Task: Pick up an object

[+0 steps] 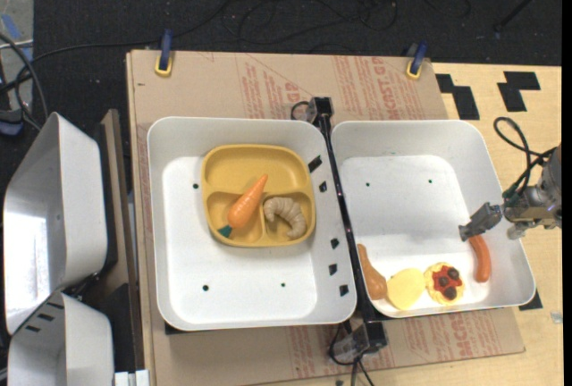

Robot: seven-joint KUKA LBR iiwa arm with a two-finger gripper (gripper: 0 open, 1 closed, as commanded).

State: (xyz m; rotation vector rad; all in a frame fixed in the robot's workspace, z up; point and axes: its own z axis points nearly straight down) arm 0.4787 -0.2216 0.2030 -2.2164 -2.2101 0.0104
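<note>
Left bin [179, 197]: holds a yellow divided plate [258, 164] near its centre.
Plate contents: toy carrot [248, 202] in the left compartment, lying diagonally; pale toy shrimp [286, 213] in the right compartment, beside the carrot.
Right bin [402, 170]: four toy foods along its front edge and right side.
Sausage [483, 256]: red-orange, lying lengthwise near the right wall of the right bin.
Tart [444, 281]: topped with red and dark pieces, at the front edge, left of the sausage.
Yellow disc [405, 288]: touching the tart's left side.
Orange drumstick-shaped piece [371, 272]: at the front-left corner, beside the disc.
Gripper [500, 219]: at the right wall of the right bin, just above the sausage.
Fingers: one dark finger [480, 221] points into the bin; opening cannot be determined; nothing seen held.
</note>
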